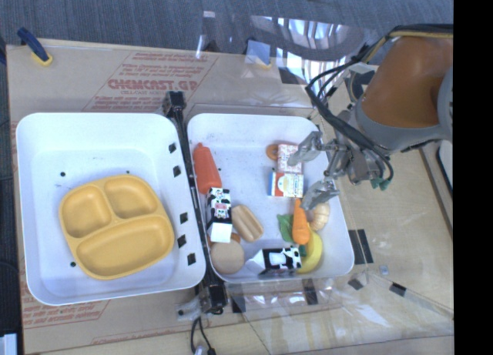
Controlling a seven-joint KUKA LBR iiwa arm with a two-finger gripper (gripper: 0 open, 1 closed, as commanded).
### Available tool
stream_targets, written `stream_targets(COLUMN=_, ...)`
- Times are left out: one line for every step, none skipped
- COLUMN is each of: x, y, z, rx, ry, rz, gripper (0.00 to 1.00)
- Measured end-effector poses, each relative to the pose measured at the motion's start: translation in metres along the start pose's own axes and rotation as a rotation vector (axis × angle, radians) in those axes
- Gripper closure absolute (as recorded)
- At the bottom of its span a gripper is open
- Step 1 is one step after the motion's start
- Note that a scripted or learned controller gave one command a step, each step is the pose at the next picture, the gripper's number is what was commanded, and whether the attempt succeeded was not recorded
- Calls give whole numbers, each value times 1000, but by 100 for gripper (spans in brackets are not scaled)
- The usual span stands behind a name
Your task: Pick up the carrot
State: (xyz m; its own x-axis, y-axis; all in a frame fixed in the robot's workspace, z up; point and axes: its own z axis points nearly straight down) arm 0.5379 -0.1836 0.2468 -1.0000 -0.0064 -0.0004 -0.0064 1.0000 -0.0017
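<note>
**Approach to the carrot — gripper spread, no grasp yet**

The carrot (300, 225) is seen in the right bin (254, 126), near its right wall, lying with the green top (286, 228) to the left and the orange body running roughly up and down the picture. It is crowded: a banana (313, 254) touches it from below, a pale rounded item (319, 216) sits just beside it on the right, and a black-and-white carton (281, 259) lies close beneath. Further left in the same bin a hot dog bun (246, 222), an egg-like ball (226, 257), a second cow-pattern carton (219, 213) and a long orange-red sausage-shaped piece (206, 169) are noted. A small juice or milk box (287, 182) lies just above the carrot.

The gripper (316, 168) is seen over the right side of this bin, its two fingers spread apart and nothing between them; one fingertip (320, 192) hangs just above the carrot's upper end, the other near the box. Height above the bin floor cannot be judged.

The left bin (92, 126) holds a yellow divided plate (115, 224) and plays no part.

Step in hand, as judged: positioning before descent. The next move would call for the fingers to be centred across the carrot's narrow width, shifted slightly down the picture, then lowered and closed. Risk is judged to be snagging the box or the pale item.
</note>
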Motion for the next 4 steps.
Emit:
stream_targets(x=19, y=-13, z=154, rx=1, ry=-5, rz=-24, gripper=0)
stream_targets(x=17, y=-10, z=143, rx=1, ry=-7, rz=-35, gripper=100)
stream_targets(x=-8, y=-26, z=60, rx=3, ry=-11, rz=45, gripper=100)
stream_targets(x=-6, y=-25, z=64, rx=0, ry=-3, rz=45, gripper=0)
